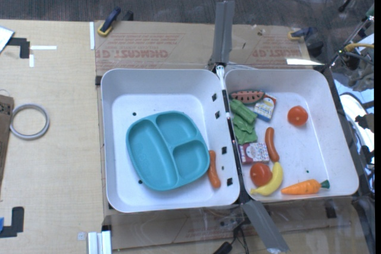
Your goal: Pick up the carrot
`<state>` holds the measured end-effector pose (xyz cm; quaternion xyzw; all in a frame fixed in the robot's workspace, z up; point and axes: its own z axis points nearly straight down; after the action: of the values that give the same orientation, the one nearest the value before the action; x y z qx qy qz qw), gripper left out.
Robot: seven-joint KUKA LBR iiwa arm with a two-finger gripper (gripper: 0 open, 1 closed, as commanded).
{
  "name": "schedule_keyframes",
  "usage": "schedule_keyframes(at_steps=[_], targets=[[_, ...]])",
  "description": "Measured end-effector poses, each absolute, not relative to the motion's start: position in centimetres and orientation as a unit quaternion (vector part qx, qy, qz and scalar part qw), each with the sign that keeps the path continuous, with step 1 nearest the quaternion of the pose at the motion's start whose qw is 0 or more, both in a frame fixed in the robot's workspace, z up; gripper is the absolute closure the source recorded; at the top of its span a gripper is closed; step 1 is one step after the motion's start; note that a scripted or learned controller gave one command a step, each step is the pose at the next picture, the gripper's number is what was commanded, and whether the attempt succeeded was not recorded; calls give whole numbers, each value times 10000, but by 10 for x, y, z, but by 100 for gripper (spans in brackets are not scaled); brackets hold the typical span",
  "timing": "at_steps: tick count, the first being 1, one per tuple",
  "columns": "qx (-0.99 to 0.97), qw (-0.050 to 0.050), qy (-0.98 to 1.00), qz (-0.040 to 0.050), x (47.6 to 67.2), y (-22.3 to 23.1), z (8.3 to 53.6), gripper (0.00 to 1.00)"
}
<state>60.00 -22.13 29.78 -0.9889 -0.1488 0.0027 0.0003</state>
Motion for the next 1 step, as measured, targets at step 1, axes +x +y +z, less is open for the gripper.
schedule_keyframes(at_steps=[1], targets=[[-9894,8,-1452,24,632,-208,182,100]])
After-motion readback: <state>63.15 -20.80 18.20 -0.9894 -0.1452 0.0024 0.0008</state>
